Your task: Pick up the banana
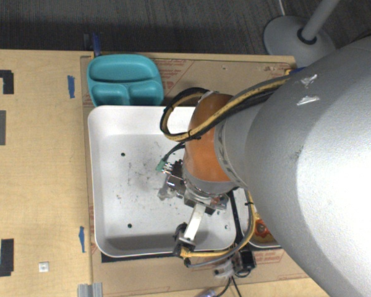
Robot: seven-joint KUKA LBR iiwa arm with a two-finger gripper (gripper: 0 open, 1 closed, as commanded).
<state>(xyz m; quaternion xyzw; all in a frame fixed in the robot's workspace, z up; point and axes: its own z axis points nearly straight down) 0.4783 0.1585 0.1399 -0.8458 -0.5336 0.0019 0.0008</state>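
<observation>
Grip state: you could not tell whether the gripper [171,187] was clenched or released, for the wrist stood directly above it and hid its tips. You saw the grey arm [309,166] reach in from the right and fill that side of the view, the orange band [204,147] above its wrist turned toward you. The gripper hung over the right half of a white bin [105,166], whose floor bore dark scuffs and a few small dark dots. Where the banana lay you could not tell, since the arm covered the ground to the right of this bin. At the arm's lower edge, just right of the bin, a small orange-red thing [260,229] peeped out, too much hidden to name. A teal divided tray [125,79] sat just beyond the bin's far rim. Both rested on a tan board [37,166] marked with strips of blue tape [71,86]. Dark carpet [142,11] lay beyond the board, with a round grey stand base [284,36] on it.
</observation>
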